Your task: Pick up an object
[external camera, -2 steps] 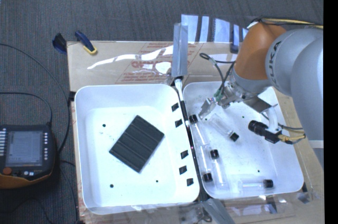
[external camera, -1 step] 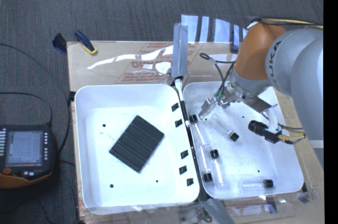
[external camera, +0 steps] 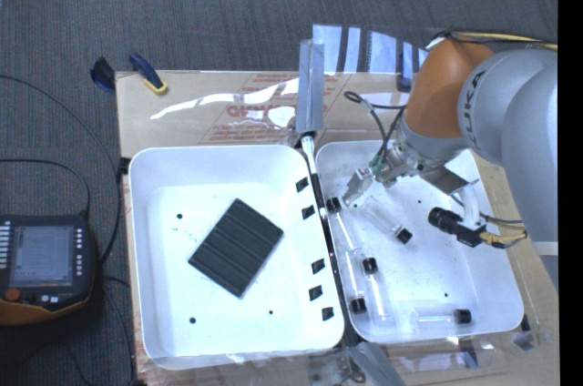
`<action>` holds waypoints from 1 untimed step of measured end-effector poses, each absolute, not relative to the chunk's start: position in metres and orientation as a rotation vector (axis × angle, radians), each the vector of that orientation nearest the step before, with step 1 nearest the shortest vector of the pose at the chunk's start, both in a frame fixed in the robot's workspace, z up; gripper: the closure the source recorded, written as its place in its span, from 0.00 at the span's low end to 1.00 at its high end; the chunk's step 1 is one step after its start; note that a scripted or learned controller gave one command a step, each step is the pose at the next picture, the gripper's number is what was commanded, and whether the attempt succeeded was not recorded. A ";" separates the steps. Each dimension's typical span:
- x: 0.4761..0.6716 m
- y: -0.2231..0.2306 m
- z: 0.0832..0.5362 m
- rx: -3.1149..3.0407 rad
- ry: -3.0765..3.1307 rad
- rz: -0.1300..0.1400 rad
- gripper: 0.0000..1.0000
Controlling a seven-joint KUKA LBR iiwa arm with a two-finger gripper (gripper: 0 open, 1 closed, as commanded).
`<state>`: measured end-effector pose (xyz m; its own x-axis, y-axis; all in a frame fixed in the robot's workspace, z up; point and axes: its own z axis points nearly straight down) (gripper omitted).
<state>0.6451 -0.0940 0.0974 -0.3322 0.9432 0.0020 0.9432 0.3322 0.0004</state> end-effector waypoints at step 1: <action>0.646 -0.094 0.107 -1.816 -2.562 -0.005 1.00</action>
